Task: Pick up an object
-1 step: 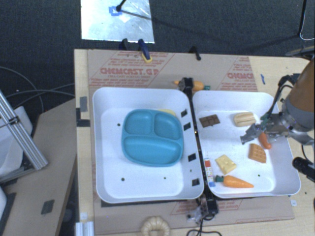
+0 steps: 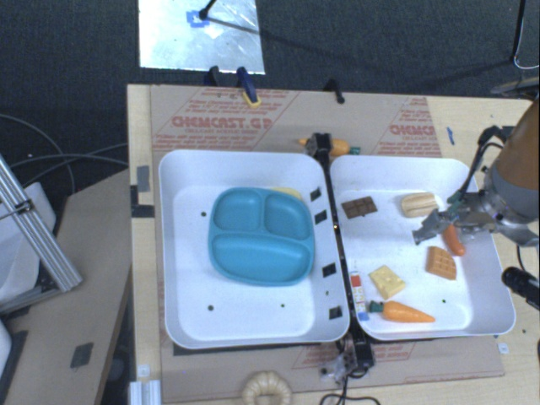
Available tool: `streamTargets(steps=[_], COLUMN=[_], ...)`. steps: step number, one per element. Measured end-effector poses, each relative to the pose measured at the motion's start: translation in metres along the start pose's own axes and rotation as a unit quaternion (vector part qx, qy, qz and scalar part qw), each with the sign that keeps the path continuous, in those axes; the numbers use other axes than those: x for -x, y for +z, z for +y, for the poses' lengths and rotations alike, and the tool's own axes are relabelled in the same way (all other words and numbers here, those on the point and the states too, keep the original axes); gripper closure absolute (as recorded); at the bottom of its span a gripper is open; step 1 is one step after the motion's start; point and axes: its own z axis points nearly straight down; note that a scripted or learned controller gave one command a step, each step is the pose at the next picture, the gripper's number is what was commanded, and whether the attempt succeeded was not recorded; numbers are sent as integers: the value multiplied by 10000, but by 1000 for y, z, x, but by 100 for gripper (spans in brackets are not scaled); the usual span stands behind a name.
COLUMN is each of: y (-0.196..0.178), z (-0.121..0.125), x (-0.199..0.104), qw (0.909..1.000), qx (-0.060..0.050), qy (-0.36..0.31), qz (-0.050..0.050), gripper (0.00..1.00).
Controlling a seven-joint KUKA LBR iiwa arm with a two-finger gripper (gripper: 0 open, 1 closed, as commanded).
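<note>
The right bin (image 2: pixel 485 310) holds several toy foods: a brown chocolate bar (image 2: pixel 359 207), a pale bread roll (image 2: pixel 418 203), a red-orange sausage (image 2: pixel 455 241), a square waffle (image 2: pixel 440 262), a yellow cheese wedge (image 2: pixel 386 280) and an orange carrot (image 2: pixel 407 313). My gripper (image 2: pixel 439 224) reaches in from the right and hangs low over the bin's right half. It is just above the upper end of the sausage, between the roll and the waffle. Whether it touches the sausage is unclear.
The left bin (image 2: pixel 181 310) holds a blue divided plate (image 2: pixel 261 234) with a yellow item (image 2: pixel 288 192) peeking out behind it. A black divider with clips (image 2: pixel 329 226) runs between the bins. A beige ring (image 2: pixel 268 388) lies on the bench in front of the bins.
</note>
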Motion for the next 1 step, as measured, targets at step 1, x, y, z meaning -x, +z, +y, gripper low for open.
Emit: streamTargets(steps=[1], y=[61], z=[3], x=[-4], qw=[10000], qx=[-29], qy=[8], qz=[6], gripper=[0])
